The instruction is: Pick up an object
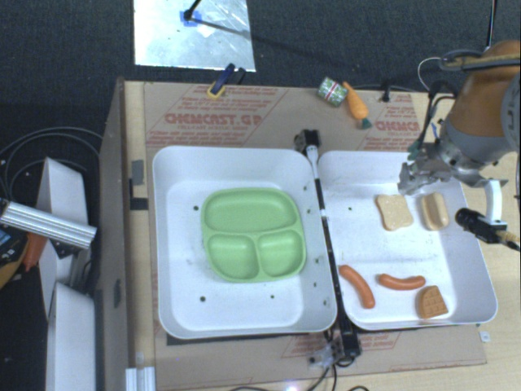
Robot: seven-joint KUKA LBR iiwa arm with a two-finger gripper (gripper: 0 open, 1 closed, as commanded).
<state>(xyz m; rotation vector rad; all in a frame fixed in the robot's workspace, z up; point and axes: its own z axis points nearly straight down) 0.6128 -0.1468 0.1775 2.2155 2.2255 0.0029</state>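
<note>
Right now the bread slice (395,212) and bun (435,211) lie side by side at the back of the right bin (480,300), with the gripper (417,179) just above them; whether anything is held I cannot tell. Nearer the front lie two sausages (356,286) (401,282) and a toast piece (431,302). A green tray (252,233) sits in the left bin (175,218).

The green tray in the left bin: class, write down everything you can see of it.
The green tray is a pale green, rounded-rectangle dish that looks like moulded plastic, matte and smooth. Raised ridges split it into three compartments: one long section across the far side and two smaller ones along the near side. All three look bare. It lies flat, right way up, turned slightly askew, near the middle of the left white bin, resting on the bin's floor. Nothing else touches it.
</note>
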